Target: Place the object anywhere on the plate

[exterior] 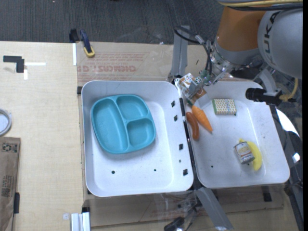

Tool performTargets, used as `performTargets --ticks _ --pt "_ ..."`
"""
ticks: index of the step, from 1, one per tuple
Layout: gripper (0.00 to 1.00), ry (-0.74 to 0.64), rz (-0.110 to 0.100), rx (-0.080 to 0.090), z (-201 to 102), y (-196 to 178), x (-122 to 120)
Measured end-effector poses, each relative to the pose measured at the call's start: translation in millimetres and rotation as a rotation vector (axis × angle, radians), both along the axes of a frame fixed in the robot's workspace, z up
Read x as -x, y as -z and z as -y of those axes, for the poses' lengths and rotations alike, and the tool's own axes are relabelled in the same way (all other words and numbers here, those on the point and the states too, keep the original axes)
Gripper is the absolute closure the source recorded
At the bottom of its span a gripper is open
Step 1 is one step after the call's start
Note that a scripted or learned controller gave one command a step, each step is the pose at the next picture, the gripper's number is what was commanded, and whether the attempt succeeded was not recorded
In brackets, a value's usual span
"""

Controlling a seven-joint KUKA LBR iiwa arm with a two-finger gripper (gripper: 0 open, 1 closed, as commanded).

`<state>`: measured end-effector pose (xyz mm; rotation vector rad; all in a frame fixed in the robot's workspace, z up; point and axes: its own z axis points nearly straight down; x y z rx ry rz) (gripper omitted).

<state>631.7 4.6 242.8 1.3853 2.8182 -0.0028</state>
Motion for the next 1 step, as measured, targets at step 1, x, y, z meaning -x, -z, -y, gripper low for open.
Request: performTargets --ticks 1 --pt "1.00 -0.281 -0.001 -0.002 26.5 -6.8 42.0"
